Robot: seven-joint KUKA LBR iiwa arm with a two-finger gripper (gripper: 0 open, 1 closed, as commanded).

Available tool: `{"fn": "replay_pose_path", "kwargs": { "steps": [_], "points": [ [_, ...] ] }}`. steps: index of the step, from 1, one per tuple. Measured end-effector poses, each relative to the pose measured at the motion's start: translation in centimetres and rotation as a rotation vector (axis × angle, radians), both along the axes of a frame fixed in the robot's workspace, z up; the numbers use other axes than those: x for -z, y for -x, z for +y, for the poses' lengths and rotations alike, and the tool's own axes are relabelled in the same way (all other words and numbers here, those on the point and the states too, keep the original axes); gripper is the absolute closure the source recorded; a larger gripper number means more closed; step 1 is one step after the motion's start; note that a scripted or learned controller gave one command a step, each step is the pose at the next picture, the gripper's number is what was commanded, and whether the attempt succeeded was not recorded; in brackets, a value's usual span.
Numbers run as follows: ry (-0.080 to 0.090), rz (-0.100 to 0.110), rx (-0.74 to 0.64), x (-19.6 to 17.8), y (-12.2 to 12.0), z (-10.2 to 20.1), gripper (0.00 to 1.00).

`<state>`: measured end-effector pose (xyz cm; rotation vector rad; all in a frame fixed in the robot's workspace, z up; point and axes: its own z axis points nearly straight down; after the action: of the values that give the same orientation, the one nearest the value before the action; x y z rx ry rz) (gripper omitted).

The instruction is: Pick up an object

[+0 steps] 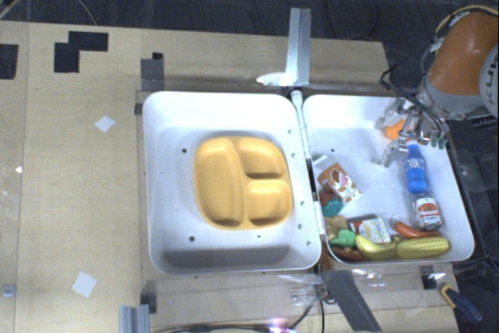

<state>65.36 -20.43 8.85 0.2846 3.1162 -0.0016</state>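
No lettering can be read; the blue bottle (415, 170) carries a pale label, the small can (427, 213) a red-and-white one, and the snack packet (338, 182) a printed front, all too blurred.

Pale wooden desk (70, 191), seen from above at a slant. Two shallow white bins rest directly on it, side by side and touching along a shared edge: the left bin (168, 168) and the right bin (359, 129). A grey metal post (299, 43) stands at the far end of their junction. Black square markings (78, 49) lie on the far left of the desk; small pale tags (104, 123) dot its left side.
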Motion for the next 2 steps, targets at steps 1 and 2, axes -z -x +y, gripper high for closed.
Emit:
{"fn": "replay_pose_path", "kwargs": {
  "steps": [1, 2],
  "points": [
    [0.001, 0.001, -0.139, -0.06, 7.34, 1.07, 0.00],
    [0.002, 0.001, -0.140, -0.06, 7.31, 1.08, 0.00]
  ]
}}
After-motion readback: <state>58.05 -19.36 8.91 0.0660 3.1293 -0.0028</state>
